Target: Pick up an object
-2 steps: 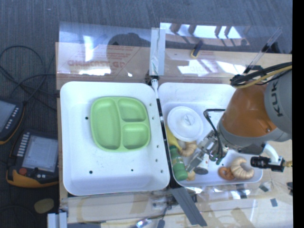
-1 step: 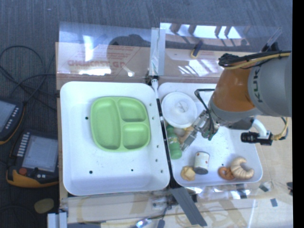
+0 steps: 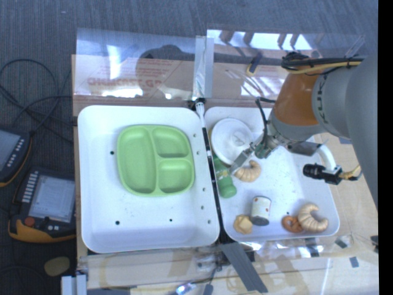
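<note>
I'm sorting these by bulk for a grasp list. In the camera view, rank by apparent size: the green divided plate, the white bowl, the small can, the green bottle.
1. Green divided plate, clearly largest.
2. White bowl.
3. Green bottle and small can look close; the bottle is partly hidden, so I won't rank them.

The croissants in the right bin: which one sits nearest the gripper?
The croissant just below the gripper, beside the green bottle. The other croissant lies far off in the bin's lower right corner.
</note>
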Available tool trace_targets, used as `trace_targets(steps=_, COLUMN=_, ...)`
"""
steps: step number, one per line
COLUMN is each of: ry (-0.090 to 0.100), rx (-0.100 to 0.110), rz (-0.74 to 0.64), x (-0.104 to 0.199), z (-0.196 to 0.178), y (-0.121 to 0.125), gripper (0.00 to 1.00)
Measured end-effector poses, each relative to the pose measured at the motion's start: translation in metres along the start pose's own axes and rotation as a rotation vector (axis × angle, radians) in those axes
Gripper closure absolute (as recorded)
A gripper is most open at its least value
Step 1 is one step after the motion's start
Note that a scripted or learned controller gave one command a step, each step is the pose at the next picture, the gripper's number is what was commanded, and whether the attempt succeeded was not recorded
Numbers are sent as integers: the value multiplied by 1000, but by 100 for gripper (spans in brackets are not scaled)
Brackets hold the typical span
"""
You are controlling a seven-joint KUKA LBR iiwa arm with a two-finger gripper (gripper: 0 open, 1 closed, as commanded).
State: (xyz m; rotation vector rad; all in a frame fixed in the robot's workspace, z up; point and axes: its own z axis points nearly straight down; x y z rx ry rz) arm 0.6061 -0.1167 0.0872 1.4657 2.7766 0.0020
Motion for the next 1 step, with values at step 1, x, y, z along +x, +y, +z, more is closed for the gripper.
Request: trace_targets(steps=1, ry=-14, rx=-8, rz=-323, x=34, z=-2, y=-52, gripper=0)
